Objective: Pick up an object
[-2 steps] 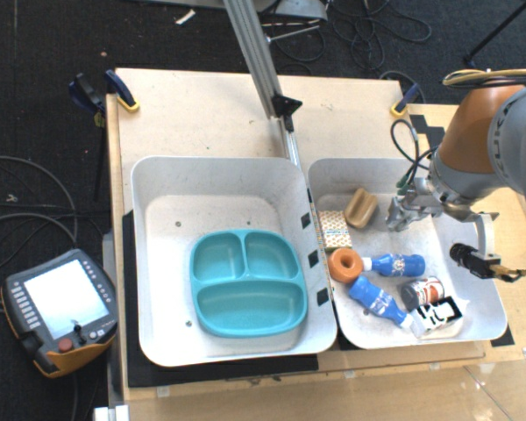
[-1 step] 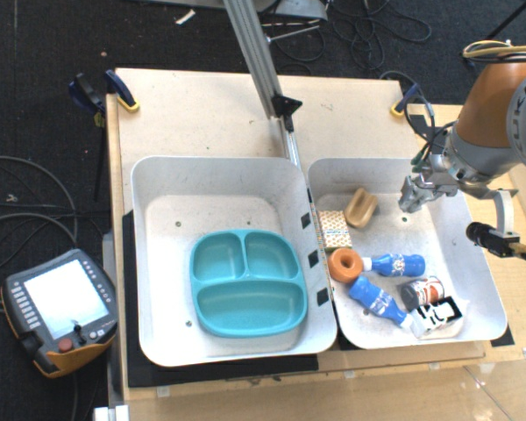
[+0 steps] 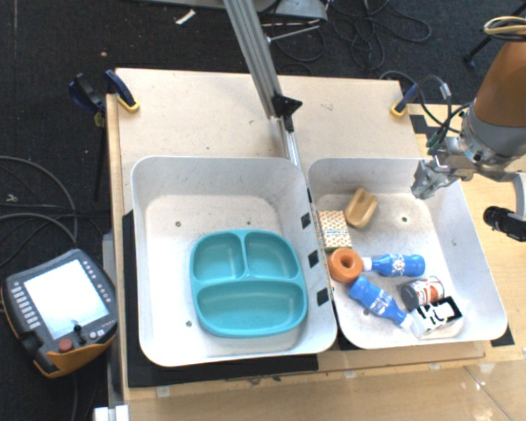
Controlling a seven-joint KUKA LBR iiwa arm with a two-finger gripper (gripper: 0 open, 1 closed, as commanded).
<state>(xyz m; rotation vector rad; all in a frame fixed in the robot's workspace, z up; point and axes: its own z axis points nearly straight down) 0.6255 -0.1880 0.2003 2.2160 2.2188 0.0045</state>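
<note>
The blue bottles (image 3: pixel 381 283) and orange ring (image 3: pixel 344 264) lie well below the gripper (image 3: pixel 427 182), the tan block (image 3: pixel 361 207) nearer. You cannot tell the finger spacing; centre over one object before descending.

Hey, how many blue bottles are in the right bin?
2. One blue bottle lies beside the orange ring, pointing right. The other blue bottle lies just below it, angled toward the bin's front corner. Clutter near there might hide something more.

Grey arm (image 3: pixel 495 139) with a broad orange band (rounded, glossy) above the wrist.
</note>
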